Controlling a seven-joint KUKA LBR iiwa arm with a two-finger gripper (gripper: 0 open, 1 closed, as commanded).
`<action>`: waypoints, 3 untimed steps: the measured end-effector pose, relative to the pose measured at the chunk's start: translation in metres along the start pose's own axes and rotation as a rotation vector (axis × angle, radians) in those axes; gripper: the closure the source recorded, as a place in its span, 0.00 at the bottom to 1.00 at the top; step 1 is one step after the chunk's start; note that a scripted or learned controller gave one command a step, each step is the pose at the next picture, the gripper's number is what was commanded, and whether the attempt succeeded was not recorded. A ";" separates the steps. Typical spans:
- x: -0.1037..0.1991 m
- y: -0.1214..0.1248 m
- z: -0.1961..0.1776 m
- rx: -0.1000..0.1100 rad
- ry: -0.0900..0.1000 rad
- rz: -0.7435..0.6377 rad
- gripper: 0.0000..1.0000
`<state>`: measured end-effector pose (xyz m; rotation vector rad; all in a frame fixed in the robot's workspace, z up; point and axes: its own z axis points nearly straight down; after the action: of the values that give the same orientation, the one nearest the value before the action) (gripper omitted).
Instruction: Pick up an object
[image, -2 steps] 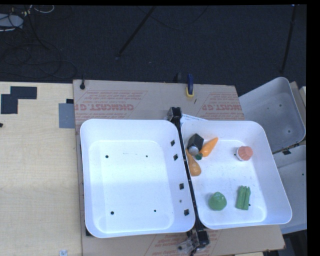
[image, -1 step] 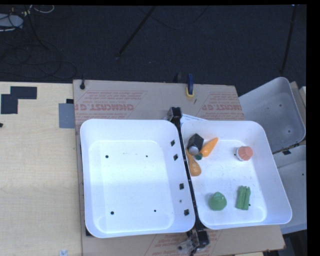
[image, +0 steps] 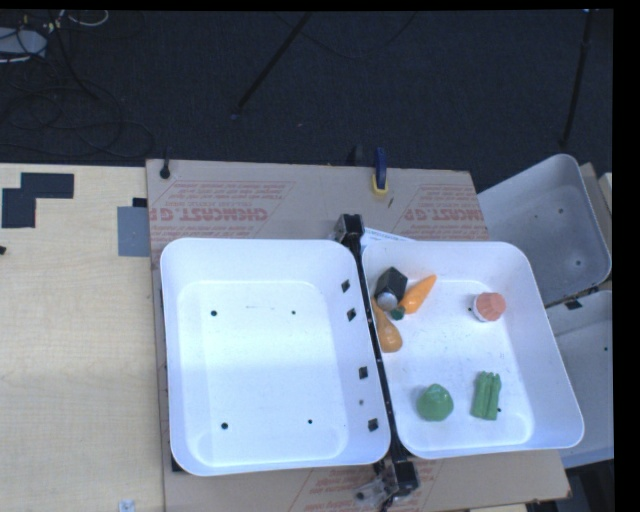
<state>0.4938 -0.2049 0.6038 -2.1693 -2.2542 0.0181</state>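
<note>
The right bin holds several small objects. An orange carrot lies near its back left, beside a small black block. Just below them sits an orange-yellow piece with a small grey and green bit at its top. A pink round piece rests toward the right. A green round object and a green ridged object lie near the front.
The left bin sits beside the right one, joined by a black clamp strip. Both rest on a cardboard sheet on a wooden bench. A grey metal plate stands at the right.
</note>
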 end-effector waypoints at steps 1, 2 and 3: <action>0.001 0.001 -0.010 0.002 0.000 -0.006 1.00; 0.002 0.002 -0.019 0.004 0.001 -0.011 1.00; 0.003 0.003 -0.028 0.007 0.002 -0.015 1.00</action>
<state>0.4972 -0.2018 0.6321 -2.1478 -2.2666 0.0235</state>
